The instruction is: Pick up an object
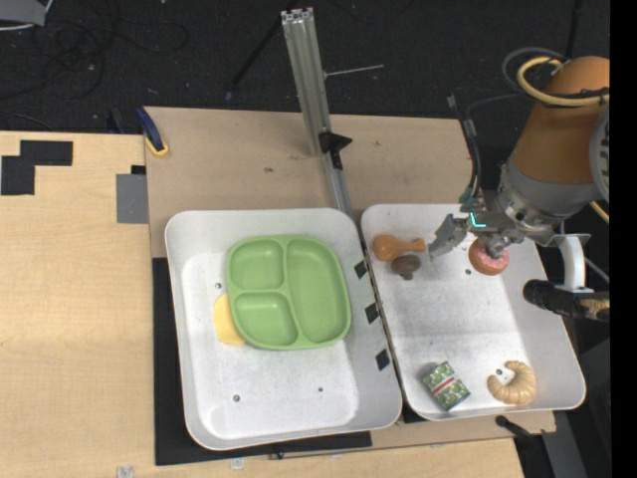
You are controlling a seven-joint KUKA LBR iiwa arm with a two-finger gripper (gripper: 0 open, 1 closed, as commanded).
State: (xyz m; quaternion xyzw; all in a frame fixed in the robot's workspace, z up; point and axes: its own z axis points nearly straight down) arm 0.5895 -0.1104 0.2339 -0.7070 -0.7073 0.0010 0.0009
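Note:
My gripper [475, 239] hangs over the far right part of the right bin [557, 394], its fingers spread open with nothing between them. A pink donut-like object [490, 258] lies just under its right finger. Left of the gripper, an orange and brown toy [395, 250] rests near the bin's far left corner. A small green box [445, 385] and a tan croissant [513, 382] lie near the front edge of that bin.
The left bin [279, 406] holds a green divided plate [289, 293] with a yellow piece [225, 322] poking out at its left side. A metal post [311, 88] rises behind the bins. Black clips [370, 312] sit along the seam between the bins.

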